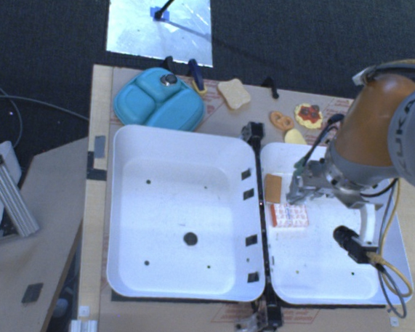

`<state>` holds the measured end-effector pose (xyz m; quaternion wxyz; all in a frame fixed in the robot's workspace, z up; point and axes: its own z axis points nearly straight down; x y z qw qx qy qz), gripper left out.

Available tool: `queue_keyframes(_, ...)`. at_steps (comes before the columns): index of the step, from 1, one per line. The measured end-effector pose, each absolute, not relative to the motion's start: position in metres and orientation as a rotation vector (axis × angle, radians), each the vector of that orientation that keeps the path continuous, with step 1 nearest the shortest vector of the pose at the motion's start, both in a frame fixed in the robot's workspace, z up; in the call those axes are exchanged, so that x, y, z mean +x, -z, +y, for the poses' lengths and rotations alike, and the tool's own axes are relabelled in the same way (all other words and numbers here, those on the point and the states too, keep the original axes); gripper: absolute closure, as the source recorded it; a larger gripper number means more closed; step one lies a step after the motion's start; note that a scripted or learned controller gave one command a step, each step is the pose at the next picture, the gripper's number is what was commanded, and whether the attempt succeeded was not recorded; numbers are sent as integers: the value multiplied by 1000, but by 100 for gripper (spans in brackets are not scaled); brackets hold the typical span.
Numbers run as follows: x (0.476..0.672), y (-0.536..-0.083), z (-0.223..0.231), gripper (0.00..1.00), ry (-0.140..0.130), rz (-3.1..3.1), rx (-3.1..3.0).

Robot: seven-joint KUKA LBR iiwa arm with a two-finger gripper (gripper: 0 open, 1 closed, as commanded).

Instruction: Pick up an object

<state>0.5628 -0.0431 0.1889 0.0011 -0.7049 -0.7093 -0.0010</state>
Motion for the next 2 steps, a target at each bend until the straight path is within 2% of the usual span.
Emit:
queue_keyframes(1, 564, -251, 0, 100, 10, -2235, -2215)
queue_keyframes(2, 564, -248, -3, 0, 4, -2226, -2220)
